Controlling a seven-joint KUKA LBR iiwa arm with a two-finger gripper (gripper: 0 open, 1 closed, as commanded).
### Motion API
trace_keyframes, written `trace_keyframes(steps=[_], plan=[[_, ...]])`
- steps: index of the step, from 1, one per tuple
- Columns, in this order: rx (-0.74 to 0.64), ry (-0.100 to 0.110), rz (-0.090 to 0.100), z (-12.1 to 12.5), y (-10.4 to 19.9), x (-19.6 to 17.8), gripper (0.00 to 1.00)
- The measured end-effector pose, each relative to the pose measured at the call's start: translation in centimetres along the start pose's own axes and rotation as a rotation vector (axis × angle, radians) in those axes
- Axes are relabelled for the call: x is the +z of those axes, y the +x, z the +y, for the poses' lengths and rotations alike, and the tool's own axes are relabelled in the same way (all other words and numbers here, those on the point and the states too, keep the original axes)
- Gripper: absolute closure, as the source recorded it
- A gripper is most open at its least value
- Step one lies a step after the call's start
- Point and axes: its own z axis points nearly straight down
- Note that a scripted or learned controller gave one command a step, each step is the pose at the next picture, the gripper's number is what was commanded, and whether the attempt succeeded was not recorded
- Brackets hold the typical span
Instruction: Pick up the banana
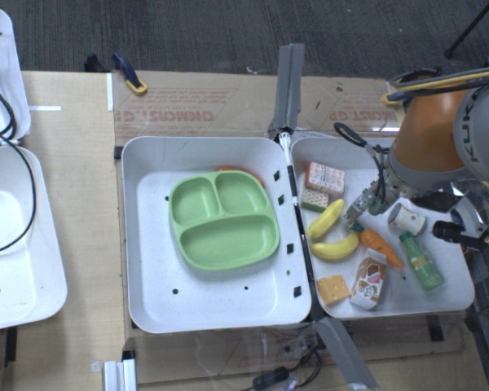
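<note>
The banana (329, 232) lies in the right bin (464, 300), in that bin's left half, close to the wall that divides the two bins. It shows as a bent yellow shape: one arm runs up toward the upper right, the other lies flatter and points right. No part of the arm touches it.

The gripper (365, 204) hangs just to the right of the banana's upper end, above the bin floor. From this angle I cannot tell whether it is spread or closed, and nothing can be seen caught in it. Above it and further right of the banana sits the orange band (428, 133) of the arm.

Straight above the banana's upper tip is a small box with a red and white label (324, 176), and a green and white packet (314, 199) lies just under that box, touching or nearly touching the banana's tip. Right of the banana's lower arm lies a carrot (380, 247), its near end just beside the banana. Below the banana is an orange cracker (333, 288), and to that cracker's right a small carton (368, 283) lies on its side. Further right of the banana are a white cup (407, 217) and a green bottle (421, 261).

Left of the banana, across the dividing wall, the left bin (147, 300) holds a green divided plate (224, 219).
</note>
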Motion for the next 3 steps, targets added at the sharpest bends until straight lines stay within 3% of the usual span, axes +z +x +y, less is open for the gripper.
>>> trace_keyframes(steps=[1,2,3], plan=[[0.045,0.0,-0.003,3.7,4.8,-13.6,1.0],[0.046,0.001,-0.002,3.7,4.8,-13.5,0.0],[-0.037,0.001,-0.003,4.7,6.2,-22.4,0.0]])
